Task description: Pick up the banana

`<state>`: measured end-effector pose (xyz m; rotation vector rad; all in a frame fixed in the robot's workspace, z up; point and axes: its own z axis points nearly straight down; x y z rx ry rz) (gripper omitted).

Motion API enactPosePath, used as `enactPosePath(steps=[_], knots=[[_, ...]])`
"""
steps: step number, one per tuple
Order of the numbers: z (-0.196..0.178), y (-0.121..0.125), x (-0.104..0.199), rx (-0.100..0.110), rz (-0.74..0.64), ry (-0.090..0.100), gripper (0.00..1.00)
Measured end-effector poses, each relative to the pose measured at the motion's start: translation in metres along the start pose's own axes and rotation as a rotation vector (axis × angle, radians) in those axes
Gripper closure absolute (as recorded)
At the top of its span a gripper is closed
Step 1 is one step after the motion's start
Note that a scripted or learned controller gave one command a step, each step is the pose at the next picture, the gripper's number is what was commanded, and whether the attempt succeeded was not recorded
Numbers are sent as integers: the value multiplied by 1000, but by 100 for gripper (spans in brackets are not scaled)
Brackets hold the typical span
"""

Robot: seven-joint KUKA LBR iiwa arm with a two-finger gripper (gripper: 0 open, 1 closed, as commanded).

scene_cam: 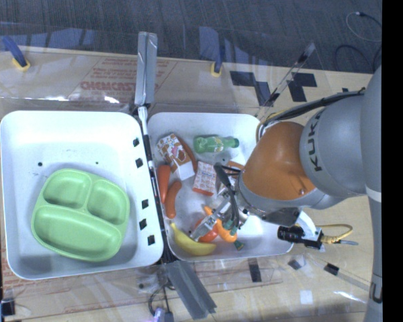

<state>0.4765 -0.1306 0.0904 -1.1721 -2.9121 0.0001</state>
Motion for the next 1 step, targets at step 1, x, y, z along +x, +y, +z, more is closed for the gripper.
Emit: enactPosePath(steps=[1], knots=[[0,21,20,0,578,0,0]])
